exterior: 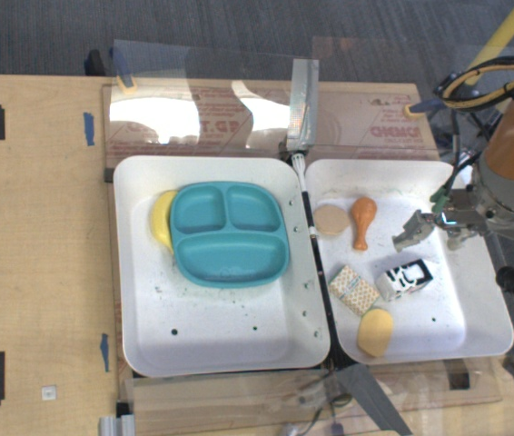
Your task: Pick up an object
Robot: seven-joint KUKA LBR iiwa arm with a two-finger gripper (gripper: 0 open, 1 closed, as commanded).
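We are observing the jaws (411, 232) hanging spread and holding nothing. The black-and-white toy (409, 277) is lying just below them in the right bin (489, 325). We judge it light, rigid; gripping across its narrow middle looks safest.

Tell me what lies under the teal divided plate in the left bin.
A yellow object pokes out from under the teal divided plate at its left edge. The plate covers the rest of it, so its shape and identity stay hidden.
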